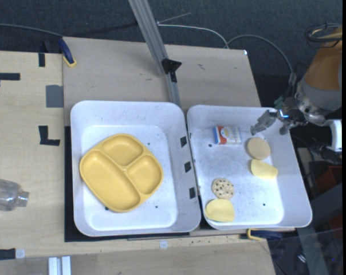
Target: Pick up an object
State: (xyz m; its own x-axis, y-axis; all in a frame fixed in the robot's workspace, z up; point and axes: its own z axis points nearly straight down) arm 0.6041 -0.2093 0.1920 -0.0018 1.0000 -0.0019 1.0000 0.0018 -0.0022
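two shallow white plastic bins sat side by side on the pale wooden tabletop. the left bin held a yellow plastic divided plate with three compartments, lying flat and turned at a slant, closer to the bin's left and near walls. the right bin held five small things: a small white packet with red and blue print near the far wall, a round tan disc like a flat bun to its right, a pale yellow wedge-shaped piece just below that disc and close to the right wall, a round brown cookie with dark chips nearer the front, and a pale yellow rounded piece touching or just beside the cookie at the bin's near edge. the grey arm with the orange band reached in from the right, and its gripper hung over the far right corner of the right bin, just above and beside the tan disc; nothing was seen between it and any object, and whether it was released or clenched could not be told. a silver metal pole slanted down to the gap between the bins at their far side. a clear plastic bottle lay on its side at the left edge of the tabletop, well apart from the bins. thin cables ran across the dark floor beyond the tabletop.
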